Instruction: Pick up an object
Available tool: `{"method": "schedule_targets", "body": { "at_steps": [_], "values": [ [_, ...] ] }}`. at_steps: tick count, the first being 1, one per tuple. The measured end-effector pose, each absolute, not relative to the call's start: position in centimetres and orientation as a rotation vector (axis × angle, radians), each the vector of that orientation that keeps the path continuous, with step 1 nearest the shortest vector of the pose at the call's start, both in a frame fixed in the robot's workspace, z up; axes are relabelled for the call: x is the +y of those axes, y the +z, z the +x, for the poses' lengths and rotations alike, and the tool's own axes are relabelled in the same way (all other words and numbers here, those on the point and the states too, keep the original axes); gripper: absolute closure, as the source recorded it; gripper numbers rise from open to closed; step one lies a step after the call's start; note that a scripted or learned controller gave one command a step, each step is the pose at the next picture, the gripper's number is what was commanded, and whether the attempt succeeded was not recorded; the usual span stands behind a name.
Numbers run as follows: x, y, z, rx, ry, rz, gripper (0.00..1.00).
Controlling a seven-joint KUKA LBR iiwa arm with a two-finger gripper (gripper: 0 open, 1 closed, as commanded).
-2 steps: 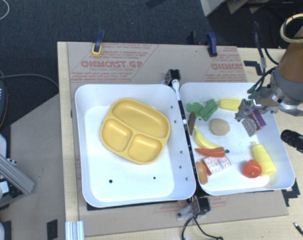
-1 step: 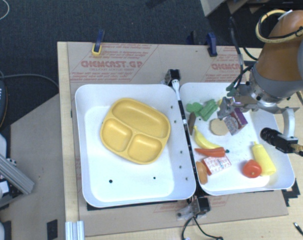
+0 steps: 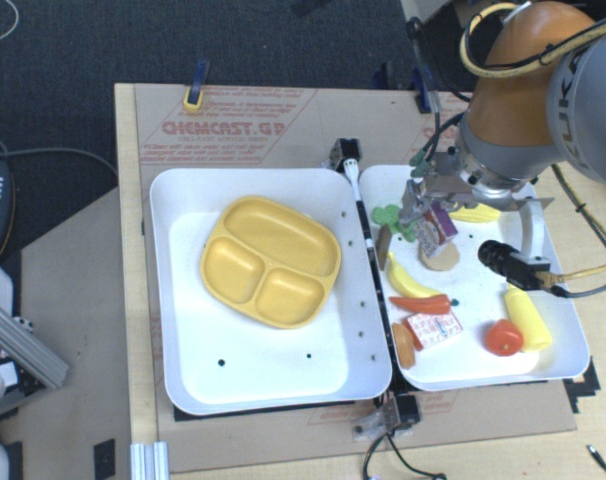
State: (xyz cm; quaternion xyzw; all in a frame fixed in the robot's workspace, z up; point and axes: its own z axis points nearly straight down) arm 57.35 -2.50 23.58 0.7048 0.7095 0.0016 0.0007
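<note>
Pincer (image 3: pixel 430 218), upper right of frame: seemingly pinching a purple packet (image 3: pixel 441 224) over the crowded right bin (image 3: pixel 573 313). Risk: shallow grip, packet slipping onto the banana (image 3: pixel 411 280).

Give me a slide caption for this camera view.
KUKA arm's gripper over the toy-filled right bin; yellow divided plate in left bin.

purple packet (image 3: pixel 440 224) | tilted, raised | between gripper (image 3: pixel 423 218) fingers | right bin, upper left

Two white bins (image 3: pixel 173 298) on bench (image 3: pixel 133 168)
</note>
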Motion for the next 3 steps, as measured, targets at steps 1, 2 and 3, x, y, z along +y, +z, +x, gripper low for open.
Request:
{"method": "schedule_targets", "body": {
  "at_steps": [1, 2, 3],
  "values": [
    [-0.7, 21.6, 57.3, 2.226, -0.004, 2.222, 1.0],
    [-1.2, 23.5, 57.6, 2.222, 0.003, 2.218, 1.0],
    [-1.0, 21.4, 57.3, 2.223, -0.005, 2.223, 1.0]
  ]
}}
